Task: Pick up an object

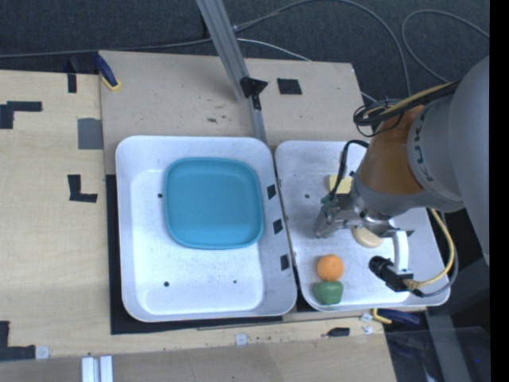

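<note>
The left shallow white bin (143, 293) holds a square blue plastic plate (213, 203). The right white bin (298, 165) holds an orange ball (329, 267) touching a green round object (328, 292); the tool (324, 223) hangs above them, its grip impossible to tell.

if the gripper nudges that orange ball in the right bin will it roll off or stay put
The orange ball looks round and smooth, so it would likely roll. The green object touching its near side may block it that way. It seems small, probably light.
</note>
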`<move>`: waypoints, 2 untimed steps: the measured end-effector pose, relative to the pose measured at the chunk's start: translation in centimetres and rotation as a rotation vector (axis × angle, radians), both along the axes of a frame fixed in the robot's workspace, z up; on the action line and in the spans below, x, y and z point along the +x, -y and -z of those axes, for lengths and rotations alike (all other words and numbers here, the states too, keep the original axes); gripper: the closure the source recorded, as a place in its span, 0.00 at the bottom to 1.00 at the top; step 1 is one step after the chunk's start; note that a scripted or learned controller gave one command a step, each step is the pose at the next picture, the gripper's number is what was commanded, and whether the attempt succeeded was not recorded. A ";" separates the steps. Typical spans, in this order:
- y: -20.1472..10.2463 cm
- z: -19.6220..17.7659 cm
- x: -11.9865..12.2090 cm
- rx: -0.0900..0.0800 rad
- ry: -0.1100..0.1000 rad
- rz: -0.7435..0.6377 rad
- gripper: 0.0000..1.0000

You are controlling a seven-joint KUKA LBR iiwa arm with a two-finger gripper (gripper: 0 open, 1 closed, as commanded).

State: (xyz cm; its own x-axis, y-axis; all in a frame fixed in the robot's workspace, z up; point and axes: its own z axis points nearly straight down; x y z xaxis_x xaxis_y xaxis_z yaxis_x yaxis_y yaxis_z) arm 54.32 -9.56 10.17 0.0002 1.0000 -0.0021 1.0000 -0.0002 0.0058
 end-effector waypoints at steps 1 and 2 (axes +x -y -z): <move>1.0 -4.9 -0.2 0.001 -0.002 0.000 1.00; 1.7 -9.4 -0.1 0.002 -0.003 0.000 1.00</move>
